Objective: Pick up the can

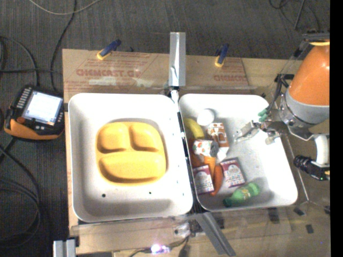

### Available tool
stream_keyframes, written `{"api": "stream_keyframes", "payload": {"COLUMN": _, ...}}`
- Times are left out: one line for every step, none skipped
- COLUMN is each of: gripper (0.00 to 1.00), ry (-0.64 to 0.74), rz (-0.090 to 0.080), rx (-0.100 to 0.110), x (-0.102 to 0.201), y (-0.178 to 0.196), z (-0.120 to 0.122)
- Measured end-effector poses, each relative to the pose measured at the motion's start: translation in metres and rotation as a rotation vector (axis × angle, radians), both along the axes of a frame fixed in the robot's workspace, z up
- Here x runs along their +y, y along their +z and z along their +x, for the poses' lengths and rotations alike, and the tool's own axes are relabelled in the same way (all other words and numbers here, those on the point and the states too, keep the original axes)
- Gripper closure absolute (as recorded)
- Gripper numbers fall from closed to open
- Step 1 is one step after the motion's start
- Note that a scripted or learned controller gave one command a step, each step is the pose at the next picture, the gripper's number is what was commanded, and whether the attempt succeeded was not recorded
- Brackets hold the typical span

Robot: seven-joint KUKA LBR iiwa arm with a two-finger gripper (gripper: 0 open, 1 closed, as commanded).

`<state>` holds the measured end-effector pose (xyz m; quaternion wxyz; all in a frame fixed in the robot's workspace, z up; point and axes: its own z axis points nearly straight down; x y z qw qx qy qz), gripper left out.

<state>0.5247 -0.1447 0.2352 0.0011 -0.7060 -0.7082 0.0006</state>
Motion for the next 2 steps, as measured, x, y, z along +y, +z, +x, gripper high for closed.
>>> {"api": "stream_keyframes", "payload": {"gripper": 0.00, "ry": -0.059, "rz": 0.000, "rx": 0.001, "x": 0.005, "y": -0.036, "z": 0.061}}
{"api": "stream_keyframes", "payload": {"gripper": 0.00, "ry": -0.194, "rz": -0.002, "rx": -0.001, "x": 0.036, "y": -0.142, "z": 0.086}}
